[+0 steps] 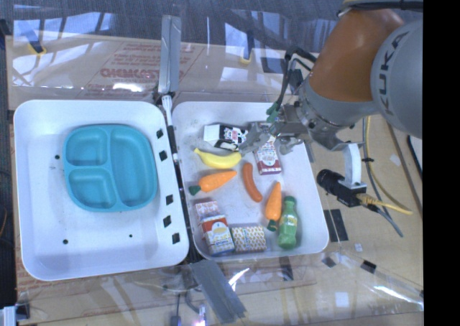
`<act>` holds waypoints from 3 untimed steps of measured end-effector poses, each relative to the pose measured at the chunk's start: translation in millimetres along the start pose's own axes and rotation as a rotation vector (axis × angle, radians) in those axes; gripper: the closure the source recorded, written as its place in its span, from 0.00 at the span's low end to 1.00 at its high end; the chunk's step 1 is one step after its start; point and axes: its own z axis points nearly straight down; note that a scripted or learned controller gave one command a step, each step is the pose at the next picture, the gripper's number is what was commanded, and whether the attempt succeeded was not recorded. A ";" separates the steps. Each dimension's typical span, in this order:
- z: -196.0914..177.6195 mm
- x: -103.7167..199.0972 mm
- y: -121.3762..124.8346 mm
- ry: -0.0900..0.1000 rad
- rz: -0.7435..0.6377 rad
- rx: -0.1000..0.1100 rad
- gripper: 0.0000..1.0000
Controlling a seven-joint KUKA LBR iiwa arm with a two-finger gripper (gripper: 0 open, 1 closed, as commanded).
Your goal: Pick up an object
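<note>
Left bin (29,195): teal divided plate (110,167). Right bin (314,195): banana (216,158), carrots (215,180), sausage (251,182), green bottle (287,222), cartons (267,158). Gripper (267,134) over its far side by the cartons; jaws state: can't tell.

smooth white plastic bins (29,245), a matt blue plastic tray (108,166), glossy plastic banana (215,158) and green bottle (287,224).

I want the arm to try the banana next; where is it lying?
The banana lies in the right bin, upper left part, just below the small black-and-white carton and above a carrot.
</note>
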 end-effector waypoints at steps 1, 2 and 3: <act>120.0 -2.2 54.9 0.000 0.049 0.001 0.00; 187.8 -56.6 111.0 0.002 0.085 -0.003 0.00; 187.7 -23.1 120.7 0.001 0.169 -0.005 0.00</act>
